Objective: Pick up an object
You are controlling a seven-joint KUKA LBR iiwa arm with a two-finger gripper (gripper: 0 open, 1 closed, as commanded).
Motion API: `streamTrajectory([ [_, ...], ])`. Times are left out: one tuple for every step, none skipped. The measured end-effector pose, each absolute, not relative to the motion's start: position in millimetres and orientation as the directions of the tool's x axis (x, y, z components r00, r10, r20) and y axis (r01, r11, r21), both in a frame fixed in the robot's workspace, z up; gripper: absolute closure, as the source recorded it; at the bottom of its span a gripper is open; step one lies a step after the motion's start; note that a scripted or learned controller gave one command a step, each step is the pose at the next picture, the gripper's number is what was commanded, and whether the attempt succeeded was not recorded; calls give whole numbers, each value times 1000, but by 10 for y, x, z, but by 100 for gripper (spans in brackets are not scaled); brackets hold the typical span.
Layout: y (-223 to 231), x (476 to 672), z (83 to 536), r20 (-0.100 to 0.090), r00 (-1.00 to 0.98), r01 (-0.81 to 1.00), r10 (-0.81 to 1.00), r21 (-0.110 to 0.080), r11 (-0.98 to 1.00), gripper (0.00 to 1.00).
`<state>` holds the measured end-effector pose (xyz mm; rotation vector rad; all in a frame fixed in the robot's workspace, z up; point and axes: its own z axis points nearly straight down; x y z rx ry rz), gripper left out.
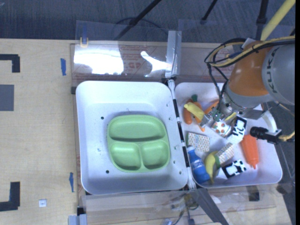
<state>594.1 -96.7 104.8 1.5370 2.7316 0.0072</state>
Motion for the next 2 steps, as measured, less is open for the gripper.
streamTrajectory([
  [-418,6401,2147,-1,-310,951,951,-1,310,100],
  [371,6210,1819,1,-173,985,985,-6,173,100],
])
